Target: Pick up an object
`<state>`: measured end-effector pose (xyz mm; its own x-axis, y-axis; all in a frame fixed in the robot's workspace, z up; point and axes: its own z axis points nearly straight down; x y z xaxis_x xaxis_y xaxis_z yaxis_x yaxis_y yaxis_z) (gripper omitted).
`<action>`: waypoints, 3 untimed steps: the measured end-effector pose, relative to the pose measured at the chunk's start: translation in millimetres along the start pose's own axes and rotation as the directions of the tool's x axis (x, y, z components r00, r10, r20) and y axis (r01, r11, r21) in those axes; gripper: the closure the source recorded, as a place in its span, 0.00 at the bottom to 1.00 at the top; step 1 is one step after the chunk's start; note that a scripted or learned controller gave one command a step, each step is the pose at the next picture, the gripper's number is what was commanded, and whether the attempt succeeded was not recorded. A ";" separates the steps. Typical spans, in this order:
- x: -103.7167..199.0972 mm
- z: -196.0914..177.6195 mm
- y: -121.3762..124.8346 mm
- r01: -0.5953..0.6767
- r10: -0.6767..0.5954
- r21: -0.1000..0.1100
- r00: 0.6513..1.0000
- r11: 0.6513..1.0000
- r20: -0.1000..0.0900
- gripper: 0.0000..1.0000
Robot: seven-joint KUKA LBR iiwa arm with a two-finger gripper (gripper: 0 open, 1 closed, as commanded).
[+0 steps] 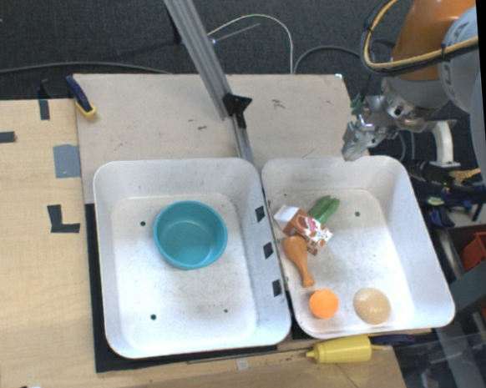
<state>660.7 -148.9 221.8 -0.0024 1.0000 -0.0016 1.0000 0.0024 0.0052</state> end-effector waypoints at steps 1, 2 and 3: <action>8.1 -47.0 -2.0 0.000 0.000 0.001 1.000 1.000 -0.001 1.00; 51.3 -33.3 -18.5 0.002 -0.002 0.008 1.000 1.000 -0.002 1.00; 97.0 -18.2 -42.8 0.002 -0.002 0.009 1.000 1.000 -0.003 1.00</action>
<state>617.6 -52.0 239.6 -0.0047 1.0000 0.0010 1.0000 0.0047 -0.0040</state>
